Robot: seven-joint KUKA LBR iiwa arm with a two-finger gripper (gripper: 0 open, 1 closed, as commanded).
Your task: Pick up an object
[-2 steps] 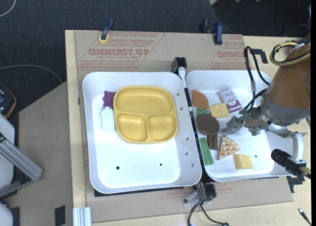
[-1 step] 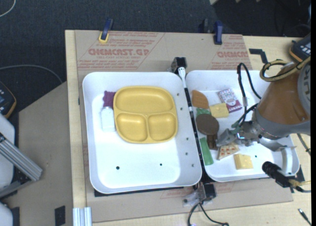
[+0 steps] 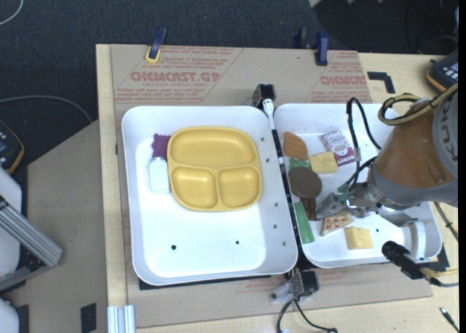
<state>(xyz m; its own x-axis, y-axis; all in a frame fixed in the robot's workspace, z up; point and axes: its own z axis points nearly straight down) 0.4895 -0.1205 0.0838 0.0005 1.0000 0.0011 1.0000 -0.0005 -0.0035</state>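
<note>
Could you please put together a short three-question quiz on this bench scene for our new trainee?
1. True or false: the yellow plastic three-compartment tray lies in the right-hand shallow white bin.
2. Which lies nearest the pincer? A) the purple block B) the small orange cracker-like square C) the white bottle
3. Fill in: the flat green stick lies along that right bin's ____ wall.

Key: 1 false, it lies in the left-hand shallow white bin; 2 B; 3 left.
</note>
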